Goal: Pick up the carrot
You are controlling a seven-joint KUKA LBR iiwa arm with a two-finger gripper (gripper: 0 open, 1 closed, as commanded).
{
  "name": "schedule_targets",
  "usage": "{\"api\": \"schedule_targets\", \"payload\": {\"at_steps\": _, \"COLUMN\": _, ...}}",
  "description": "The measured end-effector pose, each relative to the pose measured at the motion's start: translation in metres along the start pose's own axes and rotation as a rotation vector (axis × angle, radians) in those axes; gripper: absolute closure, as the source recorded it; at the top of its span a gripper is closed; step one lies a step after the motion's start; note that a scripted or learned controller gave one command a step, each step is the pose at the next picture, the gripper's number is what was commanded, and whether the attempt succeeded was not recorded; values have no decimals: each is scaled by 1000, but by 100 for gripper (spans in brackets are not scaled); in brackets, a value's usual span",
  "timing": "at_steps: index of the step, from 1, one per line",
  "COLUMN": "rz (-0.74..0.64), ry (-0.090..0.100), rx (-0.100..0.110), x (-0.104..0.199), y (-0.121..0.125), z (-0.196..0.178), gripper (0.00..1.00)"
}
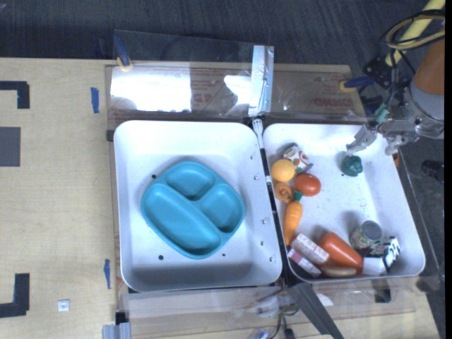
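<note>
The carrot [292, 222] is a small orange toy with a green top. It lies near the left wall of the right bin [408, 210], just below a red tomato [308, 184]. My gripper [375, 140] hangs over the bin's far right corner, well away from the carrot and up-right of it. Its two fingers are spread open with nothing between them. A teal object [352, 164] sits just below the left finger.
A yellow lemon [282, 170], a small packet [297, 154] and a small orange fruit [283, 193] crowd the carrot's far side. A larger orange-red piece [339, 251], a pink box [306, 251] and a can [367, 234] lie along the near edge. The left bin [131, 260] holds a blue divided plate [192, 207].
</note>
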State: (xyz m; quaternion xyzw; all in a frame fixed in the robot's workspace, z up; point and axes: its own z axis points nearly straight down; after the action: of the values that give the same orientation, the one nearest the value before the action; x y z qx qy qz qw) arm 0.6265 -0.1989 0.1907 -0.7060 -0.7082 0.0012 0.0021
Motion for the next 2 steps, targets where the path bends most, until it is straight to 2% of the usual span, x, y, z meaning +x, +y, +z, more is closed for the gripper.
{"api": "schedule_targets", "payload": {"at_steps": 1, "rz": -3, "ry": -2, "rx": -8, "x": 41, "y": -13, "z": -50, "gripper": 0}}
{"api": "schedule_targets", "payload": {"at_steps": 2, "rz": 23, "ry": -2, "rx": -8, "x": 100, "y": 12, "z": 76, "gripper": 0}}
